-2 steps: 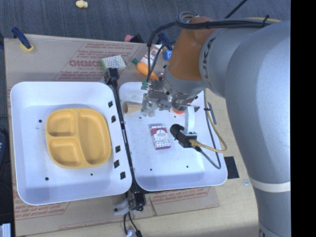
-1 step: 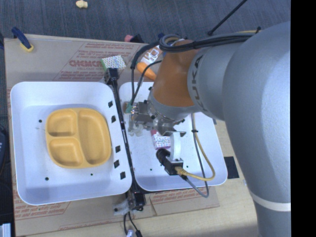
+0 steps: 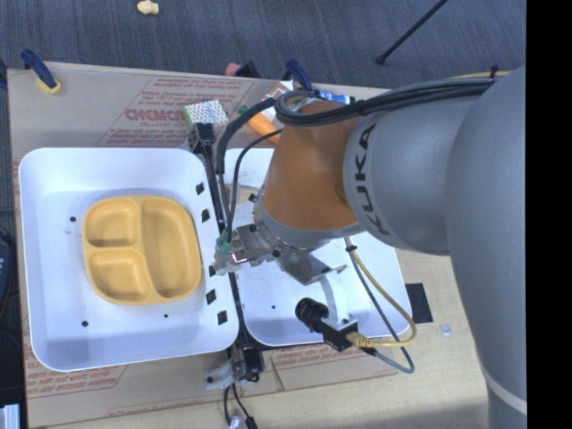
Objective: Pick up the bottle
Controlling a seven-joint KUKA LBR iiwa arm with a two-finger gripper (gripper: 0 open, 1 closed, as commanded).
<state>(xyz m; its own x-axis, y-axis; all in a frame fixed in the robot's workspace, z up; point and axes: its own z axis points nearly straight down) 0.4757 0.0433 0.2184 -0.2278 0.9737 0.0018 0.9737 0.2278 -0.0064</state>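
My grey arm with its orange band [image 3: 308, 172] hangs low over the right bin [image 3: 375, 280] and covers most of its floor. The gripper [image 3: 237, 250] sits under the wrist, close to the divider between the two bins, near the right bin's left wall. A small orange object [image 3: 262, 123] peeks out behind the arm at the right bin's far left corner. I cannot tell whether it is the bottle.
A yellow divided plate [image 3: 141, 248] lies in the left bin [image 3: 54, 177]. Black cables [image 3: 223, 150] run along the divider. A black camera mount and yellow cable [image 3: 335, 329] hang at the right bin's near edge. Clamps [image 3: 40, 71] hold the cardboard at the back.
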